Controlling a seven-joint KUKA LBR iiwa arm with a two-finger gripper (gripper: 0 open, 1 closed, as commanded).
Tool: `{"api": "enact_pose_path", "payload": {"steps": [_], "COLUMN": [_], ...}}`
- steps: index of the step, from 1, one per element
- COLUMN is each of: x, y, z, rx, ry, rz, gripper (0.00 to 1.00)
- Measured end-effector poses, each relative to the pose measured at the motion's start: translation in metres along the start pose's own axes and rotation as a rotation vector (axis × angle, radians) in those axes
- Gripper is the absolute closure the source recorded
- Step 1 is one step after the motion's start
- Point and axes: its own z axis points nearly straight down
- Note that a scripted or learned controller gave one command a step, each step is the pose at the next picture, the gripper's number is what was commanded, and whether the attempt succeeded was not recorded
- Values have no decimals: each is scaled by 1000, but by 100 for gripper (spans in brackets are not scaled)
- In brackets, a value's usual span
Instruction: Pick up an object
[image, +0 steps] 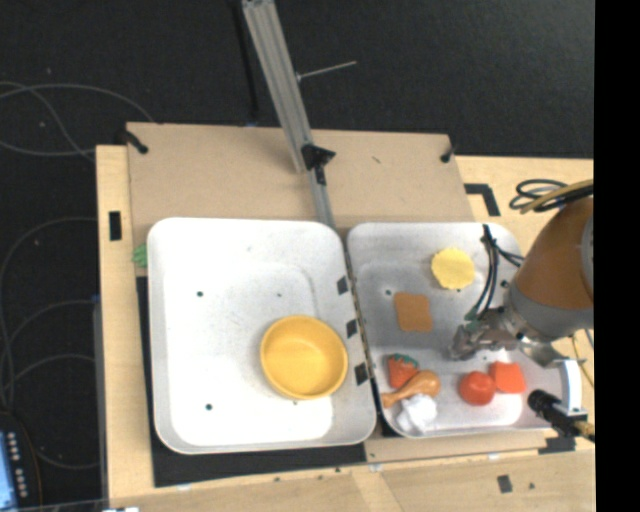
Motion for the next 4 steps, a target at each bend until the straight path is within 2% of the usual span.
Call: {"api": "enact_pose_path", "payload": {"steps": [2,3,4], "x": [4,51,94], "y": [-3,20,30], "z": [-100,-107,-104], "rx": [3,5,6], "ry": [0,1,1], "rz": [-11,-11,-11], "gripper": [100,100,100]}}
